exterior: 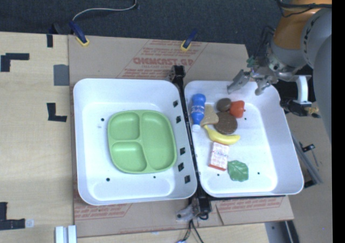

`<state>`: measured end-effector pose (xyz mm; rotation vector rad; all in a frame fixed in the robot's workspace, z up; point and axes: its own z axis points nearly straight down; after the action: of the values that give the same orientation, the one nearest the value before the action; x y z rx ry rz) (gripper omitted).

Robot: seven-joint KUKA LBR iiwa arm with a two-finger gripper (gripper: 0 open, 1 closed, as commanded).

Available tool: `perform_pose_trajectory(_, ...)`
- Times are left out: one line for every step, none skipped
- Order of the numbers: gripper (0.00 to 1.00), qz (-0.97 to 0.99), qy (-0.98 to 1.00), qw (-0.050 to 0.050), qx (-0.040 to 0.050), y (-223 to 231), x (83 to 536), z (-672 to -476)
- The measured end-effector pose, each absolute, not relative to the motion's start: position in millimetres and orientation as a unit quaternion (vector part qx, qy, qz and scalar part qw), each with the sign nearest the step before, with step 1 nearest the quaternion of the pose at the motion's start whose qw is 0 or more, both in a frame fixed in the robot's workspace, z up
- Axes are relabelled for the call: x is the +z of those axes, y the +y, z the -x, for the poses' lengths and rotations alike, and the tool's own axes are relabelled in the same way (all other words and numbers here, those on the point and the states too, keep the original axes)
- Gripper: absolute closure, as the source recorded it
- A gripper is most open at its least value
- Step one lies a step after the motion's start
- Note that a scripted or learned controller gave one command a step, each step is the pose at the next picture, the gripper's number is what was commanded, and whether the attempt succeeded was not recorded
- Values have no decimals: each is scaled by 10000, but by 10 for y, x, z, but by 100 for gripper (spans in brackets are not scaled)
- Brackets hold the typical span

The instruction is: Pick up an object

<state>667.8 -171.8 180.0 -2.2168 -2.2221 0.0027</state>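
My gripper (249, 85) hangs over the far edge of the right bin (283, 145), fingers spread open with nothing between them. Just below it lie a red piece (237, 108) and two brown round pieces (225, 119). A blue-capped bottle (198, 109) lies along the bin's left wall. A yellow banana (221, 136) rests in the middle, with a red-and-white packet (219, 156) and a green lump (237, 170) nearer the front.
The left bin (89, 129) holds a green divided plate (142, 141). Both bins rest on a cardboard sheet (140, 58) held by clamps. The grey arm with its orange band (302, 5) enters from the upper right.
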Motion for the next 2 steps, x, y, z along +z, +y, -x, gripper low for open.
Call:
perform_pose_trajectory(0,7062,-7080,-15,-1,-1645,864,-6695)
perform_pose_trajectory(100,7056,-7086,-27,6,-1648,963,-6697)
